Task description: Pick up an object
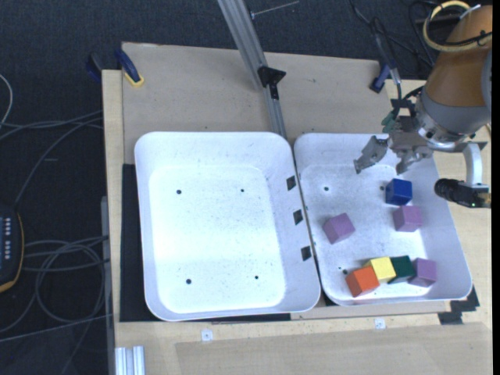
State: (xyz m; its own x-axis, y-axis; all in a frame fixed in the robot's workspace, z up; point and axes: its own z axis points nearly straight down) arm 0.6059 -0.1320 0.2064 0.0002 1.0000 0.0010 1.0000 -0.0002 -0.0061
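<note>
Now the right bin (449, 233) holds a blue cube (399, 191), three purple cubes (338, 226), plus orange (362, 280), yellow (383, 269) and green (403, 268) ones; the pincer (387, 160) hangs spread, pinching nothing, above its far end.

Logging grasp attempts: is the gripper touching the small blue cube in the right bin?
Apart. The camera view shows the open gripper above the small blue cube, with bare white floor of the right bin between the fingertips and the cube.
</note>
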